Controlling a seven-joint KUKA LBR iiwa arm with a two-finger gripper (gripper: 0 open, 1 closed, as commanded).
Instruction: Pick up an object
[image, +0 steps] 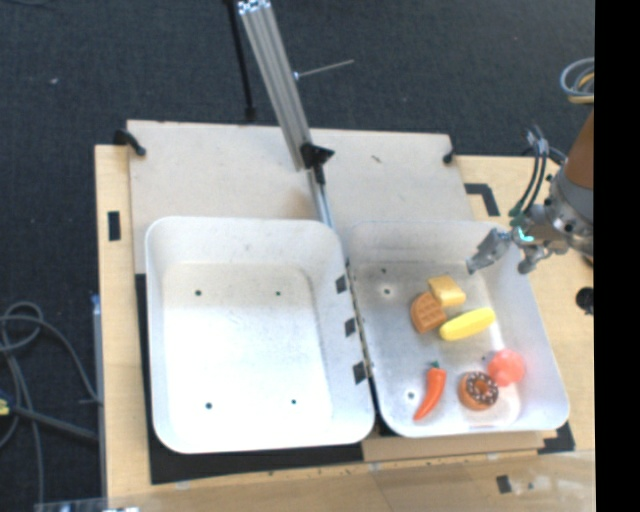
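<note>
Two white bins (250, 330) (tan bench (115, 300), dark carpet (60, 70))

Two bins sit side by side on the counter (118, 300), their inner walls touching along the middle. All loose items lie in the right bin (400, 250), within its right half. A block (446, 292) lies farthest back, touching a biscuit-like piece (427, 314) at its front left. A banana (467, 323) lies just right of that piece, in front of the block. Nearer the front edge, a carrot (431, 392) lies left, a doughnut (479, 391) just right of it, and a round fruit (507, 368) behind and right of the doughnut, touching it. The tool (508, 252) is above the right bin's back right corner, well apart from the block. A slanted rail (285, 90) rises behind the bins' junction.
</note>
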